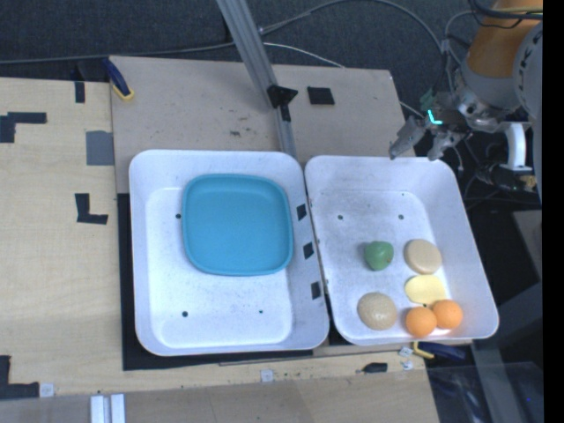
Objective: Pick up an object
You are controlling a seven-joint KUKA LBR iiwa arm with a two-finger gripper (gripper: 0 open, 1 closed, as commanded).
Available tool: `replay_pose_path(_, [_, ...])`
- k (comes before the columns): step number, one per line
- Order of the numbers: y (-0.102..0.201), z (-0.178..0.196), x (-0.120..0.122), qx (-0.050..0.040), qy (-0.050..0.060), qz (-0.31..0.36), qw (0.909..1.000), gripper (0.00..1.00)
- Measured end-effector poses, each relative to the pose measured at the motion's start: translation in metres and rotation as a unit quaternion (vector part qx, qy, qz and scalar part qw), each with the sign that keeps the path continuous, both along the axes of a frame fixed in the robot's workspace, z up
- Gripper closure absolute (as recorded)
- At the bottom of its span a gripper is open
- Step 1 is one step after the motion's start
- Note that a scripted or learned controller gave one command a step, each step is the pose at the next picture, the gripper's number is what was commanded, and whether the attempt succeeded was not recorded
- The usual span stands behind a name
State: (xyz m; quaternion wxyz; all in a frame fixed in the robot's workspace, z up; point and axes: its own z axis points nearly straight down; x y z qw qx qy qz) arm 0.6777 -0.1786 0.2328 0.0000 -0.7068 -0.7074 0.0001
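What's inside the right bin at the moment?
The right bin holds a green piece, two tan pieces, a yellow piece and two orange balls. Anything beneath them is covered.

Wooden bench (53, 263), dark carpet floor (352, 33) behind.

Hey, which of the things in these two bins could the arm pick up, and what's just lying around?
Belonging to the job:
claw
small green ball
tan round piece
pale yellow piece
beige round piece
two orange balls

Just lying about:
blue square plastic plate
yellow-tipped blue clamp
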Motion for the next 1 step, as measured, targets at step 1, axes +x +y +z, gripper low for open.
replay_pose_path(1, [0.0000, -0.0001, 0.0000, 0.0000, 0.000, 0.000, 1.0000, 0.00])
